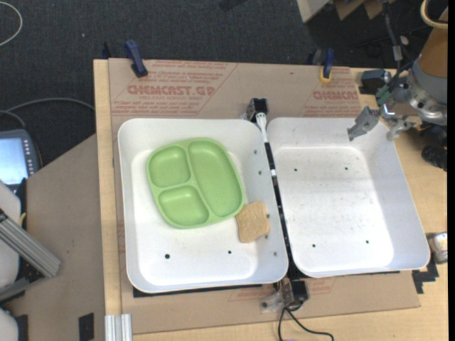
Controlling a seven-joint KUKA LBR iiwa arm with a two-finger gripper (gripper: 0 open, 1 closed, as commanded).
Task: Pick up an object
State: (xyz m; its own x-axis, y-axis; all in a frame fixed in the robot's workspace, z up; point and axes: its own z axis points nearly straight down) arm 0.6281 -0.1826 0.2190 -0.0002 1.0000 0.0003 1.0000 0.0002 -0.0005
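Table [178,84] is sitting under both bins, brown board surface with red print, blue clamp [135,57] gripping its far edge. Left bin [135,190] is carrying a green divided plate [195,183], three compartments, lying flat toward the bin's far-left part. Right bin [398,212] is lying just beside the left one, a black strip [272,183] running between them.

Arm [434,69] is reaching in from the right, cut off by the frame edge, hanging over the right bin's far right corner. Gripper [377,119] is sitting at that corner; one grey finger [362,123] is pointing down-left over the bin rim. Cannot tell how far apart the fingers are standing, since the wrist clutter and cables are hiding the second one. Nothing is showing between them.

Tan object [252,222], looks like a cracker or sponge piece, hard to make out, is lying in the left bin touching the plate's near-right edge, near the dividing strip. It is sitting well apart from the fingers, a whole bin away.
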